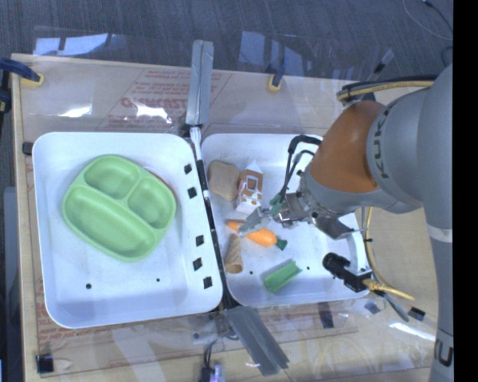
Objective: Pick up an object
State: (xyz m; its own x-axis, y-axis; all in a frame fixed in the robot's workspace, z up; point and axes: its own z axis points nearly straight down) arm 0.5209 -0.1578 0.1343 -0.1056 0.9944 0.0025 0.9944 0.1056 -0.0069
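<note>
My gripper (264, 214) is low in the right bin (247, 291), reaching in from the right, its fingers right above an orange carrot-shaped toy (259, 237). I cannot tell how the fingers stand or whether they touch the toy. Just behind the gripper stands a small white carton with a brown print (249, 188), and left of that lies a tan bread-like piece (221, 180). A brown cone-shaped piece (234, 253) lies by the bin's left wall. A green block (281, 276) rests near the front.
The left bin (56, 293) holds a green three-compartment plate (119, 206), with a brown thing peeking out behind it. A divider with black clips (201, 237) separates the bins. The arm's orange band and grey body (358, 161) cover the right bin's right side.
</note>
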